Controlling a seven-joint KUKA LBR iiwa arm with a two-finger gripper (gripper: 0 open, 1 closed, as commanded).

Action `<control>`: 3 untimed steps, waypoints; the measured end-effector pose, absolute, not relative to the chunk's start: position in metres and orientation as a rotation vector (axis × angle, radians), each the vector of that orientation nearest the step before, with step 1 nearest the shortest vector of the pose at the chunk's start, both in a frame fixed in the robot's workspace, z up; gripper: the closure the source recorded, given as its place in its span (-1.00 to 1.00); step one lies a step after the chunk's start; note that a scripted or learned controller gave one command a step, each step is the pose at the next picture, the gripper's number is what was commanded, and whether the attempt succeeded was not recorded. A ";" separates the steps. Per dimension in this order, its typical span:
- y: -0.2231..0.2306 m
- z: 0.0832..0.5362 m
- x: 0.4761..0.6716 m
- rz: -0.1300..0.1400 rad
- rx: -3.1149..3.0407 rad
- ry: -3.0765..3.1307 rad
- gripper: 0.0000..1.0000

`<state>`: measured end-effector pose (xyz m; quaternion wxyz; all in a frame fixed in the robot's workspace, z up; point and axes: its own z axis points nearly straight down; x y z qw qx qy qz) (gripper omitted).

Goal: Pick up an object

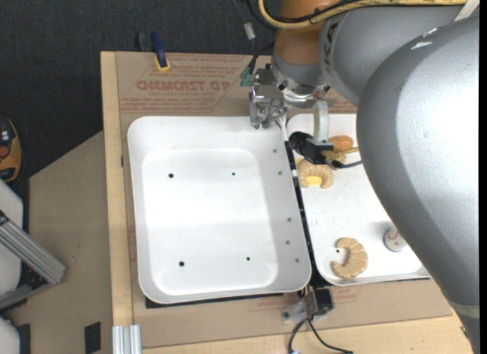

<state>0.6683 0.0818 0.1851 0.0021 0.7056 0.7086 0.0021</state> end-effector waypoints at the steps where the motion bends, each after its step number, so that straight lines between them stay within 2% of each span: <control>1: 0.145 0.177 0.666 0.006 2.214 2.228 1.00; 2: 0.208 0.364 0.654 0.032 2.206 2.225 1.00; 3: 0.226 0.239 0.595 -0.020 2.224 2.231 1.00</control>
